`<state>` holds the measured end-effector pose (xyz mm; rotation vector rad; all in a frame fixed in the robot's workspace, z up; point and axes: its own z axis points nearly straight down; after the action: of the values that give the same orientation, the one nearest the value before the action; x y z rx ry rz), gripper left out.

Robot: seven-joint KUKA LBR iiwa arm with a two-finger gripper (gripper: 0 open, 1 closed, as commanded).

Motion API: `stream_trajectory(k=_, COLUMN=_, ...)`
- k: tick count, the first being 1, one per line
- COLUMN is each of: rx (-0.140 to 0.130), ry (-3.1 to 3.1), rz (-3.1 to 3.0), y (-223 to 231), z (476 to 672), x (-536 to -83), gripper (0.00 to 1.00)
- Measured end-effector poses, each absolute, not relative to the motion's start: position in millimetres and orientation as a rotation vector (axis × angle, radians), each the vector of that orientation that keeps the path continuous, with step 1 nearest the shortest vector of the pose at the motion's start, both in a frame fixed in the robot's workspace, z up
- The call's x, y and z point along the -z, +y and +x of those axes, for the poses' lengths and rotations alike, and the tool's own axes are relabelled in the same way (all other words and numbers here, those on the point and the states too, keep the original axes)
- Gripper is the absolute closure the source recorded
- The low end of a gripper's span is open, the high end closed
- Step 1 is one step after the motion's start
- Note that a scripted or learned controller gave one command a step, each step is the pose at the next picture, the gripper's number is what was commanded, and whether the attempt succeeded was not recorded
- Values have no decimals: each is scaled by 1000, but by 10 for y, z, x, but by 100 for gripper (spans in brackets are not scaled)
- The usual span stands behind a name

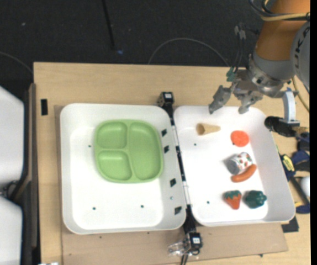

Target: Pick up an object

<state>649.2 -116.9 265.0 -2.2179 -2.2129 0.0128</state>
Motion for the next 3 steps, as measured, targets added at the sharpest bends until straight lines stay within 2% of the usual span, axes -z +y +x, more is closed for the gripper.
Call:
stream_trajectory(k=1, rx=2, ry=-2221, rz=-2224, y=-1166, z=6512, x=-2735, gripper=0)
stream_trajectory(k=3, rx=-4, ry=-2220, rz=-2223, y=-1176, z=6532, x=-1872, gripper=0)
